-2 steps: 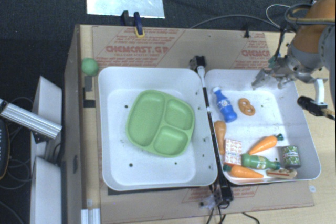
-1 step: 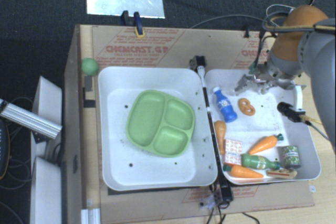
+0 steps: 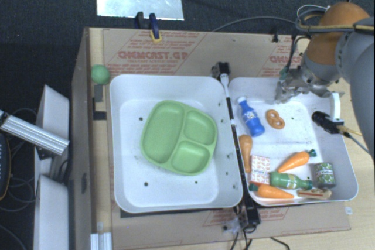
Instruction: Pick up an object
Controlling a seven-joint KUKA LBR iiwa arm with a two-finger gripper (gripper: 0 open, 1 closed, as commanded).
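At the upper right of the frame the tool [image 3: 285, 92] hangs over the far edge of the right bin [image 3: 345, 170], its state impossible to tell, while the blue bottle [image 3: 249, 116] and pretzel [image 3: 275, 119] lie just below-left, and a green divided plate [image 3: 179, 136] fills the left bin [image 3: 126, 126].

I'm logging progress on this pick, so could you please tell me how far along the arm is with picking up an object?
Done so far: the gripper is positioned over the back edge of the right bin. In hand: nothing is visible between its fingers. Left: the whole grasp and lift. The blue bottle, pretzel, carrots and can all lie in the right bin, and the green tray sits in the left bin.
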